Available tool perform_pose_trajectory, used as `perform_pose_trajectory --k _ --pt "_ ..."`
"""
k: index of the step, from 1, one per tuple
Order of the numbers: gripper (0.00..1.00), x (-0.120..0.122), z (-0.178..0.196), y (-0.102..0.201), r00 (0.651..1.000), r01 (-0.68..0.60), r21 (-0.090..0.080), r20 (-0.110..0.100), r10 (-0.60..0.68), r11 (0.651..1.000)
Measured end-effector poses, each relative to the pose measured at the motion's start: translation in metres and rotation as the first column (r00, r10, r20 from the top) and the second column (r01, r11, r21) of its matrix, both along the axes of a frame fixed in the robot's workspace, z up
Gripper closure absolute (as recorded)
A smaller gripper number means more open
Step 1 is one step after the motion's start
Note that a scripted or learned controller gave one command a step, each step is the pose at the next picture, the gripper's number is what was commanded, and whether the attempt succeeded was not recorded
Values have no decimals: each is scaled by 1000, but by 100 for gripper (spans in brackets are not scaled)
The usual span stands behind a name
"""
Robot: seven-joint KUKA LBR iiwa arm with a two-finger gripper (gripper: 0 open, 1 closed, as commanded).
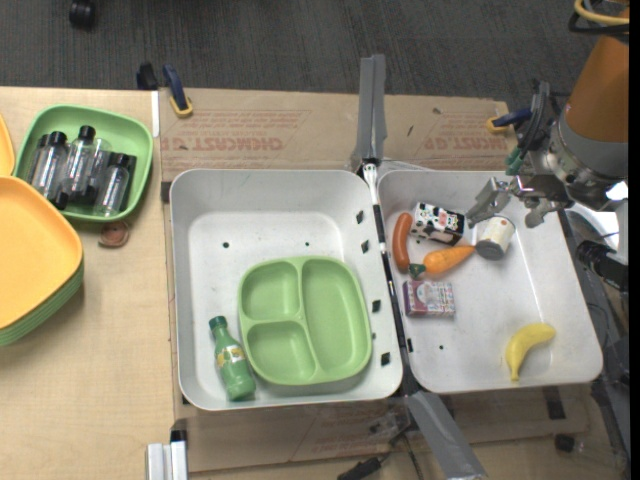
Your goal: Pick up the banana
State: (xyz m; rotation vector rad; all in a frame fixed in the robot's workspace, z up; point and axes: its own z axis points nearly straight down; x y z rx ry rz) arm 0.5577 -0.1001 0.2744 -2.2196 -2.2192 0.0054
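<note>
Banana (526,347), 1, right bin (570,298), 1 carrot (449,259), tool (512,204) grip state unclear

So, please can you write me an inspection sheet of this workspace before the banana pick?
Surface: two shallow white bins side by side, left bin and right bin, on a cardboard-covered bench.
Job's things: yellow banana lies near the right bin's front corner, apart from the other items.
Clutter: right bin has an orange carrot, red sausage, small pink box, black-and-white box, white cup. Left bin has a green divided tray and a green bottle.
Grippers: gripper sits over the right bin's far side, near the cup, away from the banana.
Cables: nothing seen.
Surroundings: green dish of dark bottles, orange plates.
</note>
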Motion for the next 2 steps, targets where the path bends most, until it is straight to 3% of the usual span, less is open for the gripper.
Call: perform_pose_trajectory --k 1,2 --pt "100 0 8 -1 1000 2 -1 -2 -2 1000" --pt "100 -46 -26 15 1000 20 0 0 -20 1000"
